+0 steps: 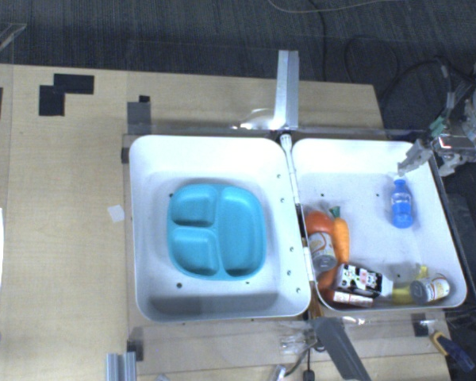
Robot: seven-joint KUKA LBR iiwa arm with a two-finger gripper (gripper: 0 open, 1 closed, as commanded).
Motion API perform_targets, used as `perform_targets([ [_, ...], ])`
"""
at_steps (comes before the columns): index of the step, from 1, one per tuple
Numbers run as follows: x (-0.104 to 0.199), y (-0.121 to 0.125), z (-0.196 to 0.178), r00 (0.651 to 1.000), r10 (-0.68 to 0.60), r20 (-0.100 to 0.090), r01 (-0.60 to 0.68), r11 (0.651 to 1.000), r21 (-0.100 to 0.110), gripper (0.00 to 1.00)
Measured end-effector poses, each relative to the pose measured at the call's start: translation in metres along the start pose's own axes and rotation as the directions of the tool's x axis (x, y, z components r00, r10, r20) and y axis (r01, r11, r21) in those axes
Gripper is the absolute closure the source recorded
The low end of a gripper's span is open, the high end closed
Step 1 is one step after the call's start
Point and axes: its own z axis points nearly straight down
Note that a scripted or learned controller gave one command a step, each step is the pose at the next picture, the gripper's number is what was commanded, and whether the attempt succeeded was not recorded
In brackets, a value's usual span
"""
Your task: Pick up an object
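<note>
Blue bottle [401,203] amid open bin floor [365,221]

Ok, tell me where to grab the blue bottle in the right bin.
Grip the blue bottle across its middle, coming straight down from above. It lies flat and alone on the right bin floor, its long sides clear, so closing across its narrow width looks easiest.

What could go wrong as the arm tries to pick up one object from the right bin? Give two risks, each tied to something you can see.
1. The blue bottle lies on its side, apart from the rest; being round, it may roll away from the gripper.
2. The carrot, can and small box crowd together against the right bin wall, so a grab there may catch a neighbour or the wall.
</note>
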Motion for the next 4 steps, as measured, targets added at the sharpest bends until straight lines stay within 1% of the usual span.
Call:
perform_targets([
  [1,0.0,-0.011,0.143,0.998,0.07,-0.001,-0.07,0.998,-0.003,0.0],
  [2,0.001,-0.01,0.135,0.998,0.067,-0.003,-0.067,0.998,-0.003,1.0],
  [3,0.022,0.008,0.127,0.981,0.193,0.0,-0.193,0.981,0.0,1.0],
  [4,0.013,0.008,0.139,0.999,0.045,0.0,-0.045,0.999,0.002,1.0],
])
